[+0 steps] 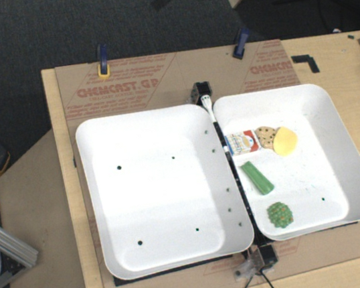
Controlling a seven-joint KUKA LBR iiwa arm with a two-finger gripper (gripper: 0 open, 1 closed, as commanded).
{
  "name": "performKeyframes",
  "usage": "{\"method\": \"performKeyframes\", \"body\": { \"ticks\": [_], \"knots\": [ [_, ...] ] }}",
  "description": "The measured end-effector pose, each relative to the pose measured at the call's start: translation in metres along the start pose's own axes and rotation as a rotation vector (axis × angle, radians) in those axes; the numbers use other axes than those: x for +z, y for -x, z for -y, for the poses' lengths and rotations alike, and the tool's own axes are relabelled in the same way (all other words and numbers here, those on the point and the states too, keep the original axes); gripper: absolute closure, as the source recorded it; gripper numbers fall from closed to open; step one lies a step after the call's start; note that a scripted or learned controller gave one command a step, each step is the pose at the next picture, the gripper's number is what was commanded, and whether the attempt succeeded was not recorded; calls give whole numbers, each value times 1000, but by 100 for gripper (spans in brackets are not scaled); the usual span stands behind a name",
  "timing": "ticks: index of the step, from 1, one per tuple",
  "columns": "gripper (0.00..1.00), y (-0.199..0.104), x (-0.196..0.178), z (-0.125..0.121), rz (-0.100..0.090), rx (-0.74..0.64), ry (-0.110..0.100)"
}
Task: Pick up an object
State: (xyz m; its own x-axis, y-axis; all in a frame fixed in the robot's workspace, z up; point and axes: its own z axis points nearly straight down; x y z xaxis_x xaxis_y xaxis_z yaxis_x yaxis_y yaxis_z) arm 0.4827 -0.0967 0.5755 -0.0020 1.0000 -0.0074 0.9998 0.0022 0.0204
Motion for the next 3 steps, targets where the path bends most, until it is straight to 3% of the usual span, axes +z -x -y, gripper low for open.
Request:
{"method": "performKeyframes", "body": {
  "ticks": [1,2,3],
  "knots": [
    [0,0,0,0,0,0,-1],
    [100,0,-11,-1,1,0,4],
    [0,0,-10,-1,1,-1,3]
  ]
}}
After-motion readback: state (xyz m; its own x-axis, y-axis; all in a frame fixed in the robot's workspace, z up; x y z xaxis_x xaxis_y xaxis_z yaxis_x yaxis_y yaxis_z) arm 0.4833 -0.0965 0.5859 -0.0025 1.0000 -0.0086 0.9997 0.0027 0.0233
